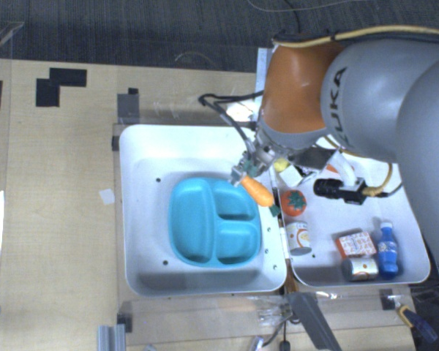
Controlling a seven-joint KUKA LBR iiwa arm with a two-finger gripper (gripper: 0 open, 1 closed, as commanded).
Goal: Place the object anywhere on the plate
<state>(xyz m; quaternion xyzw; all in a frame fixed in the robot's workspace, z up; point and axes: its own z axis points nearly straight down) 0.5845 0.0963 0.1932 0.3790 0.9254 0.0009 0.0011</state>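
Camera view: carrot (257,191) hangs tilted from the tool (246,170), pinched at its upper end, over the upper right corner of the blue plate (205,225). That plate lies in the left bin (143,196). Near the right bin's (406,218) left edge lie a tomato (294,202) and can (298,237); at its lower edge, a bottle (387,250).

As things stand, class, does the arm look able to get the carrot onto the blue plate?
Probably yes. The pincer sits at the plate's upper right edge, the carrot hangs right there over the rim, and nothing lies between them.
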